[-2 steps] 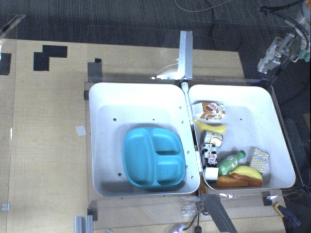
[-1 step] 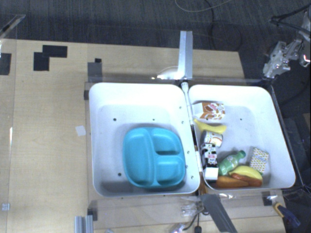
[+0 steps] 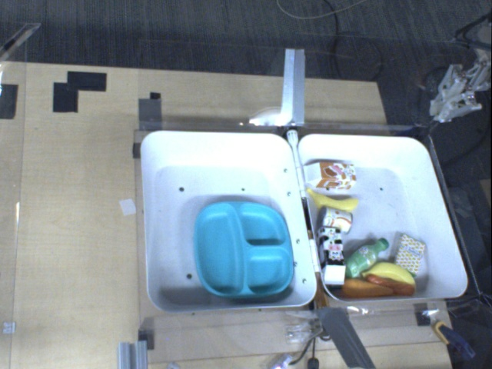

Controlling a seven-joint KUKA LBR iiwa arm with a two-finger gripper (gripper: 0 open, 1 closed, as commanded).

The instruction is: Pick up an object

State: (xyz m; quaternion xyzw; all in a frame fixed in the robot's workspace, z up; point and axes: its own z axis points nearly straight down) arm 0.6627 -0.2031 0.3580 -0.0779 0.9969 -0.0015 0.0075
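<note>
Presently: yellow plastic banana [image 3: 390,272] in right white bin [image 3: 430,167], long axis left-right; silver two-finger gripper [image 3: 453,94], finger state indiscernible.

Brightness: even and moderate, with a cool bluish tint.
Light source: from above, soft.
Shadows: faint, under the blue tray [image 3: 244,247] and along the left bin [image 3: 161,206] walls.
Glare: a small bright spot at the metal post [image 3: 294,87] base.
Sharpness: slightly soft overall; small items in the right bin [image 3: 430,183] look blurry.
Floor: dark, low detail.
</note>
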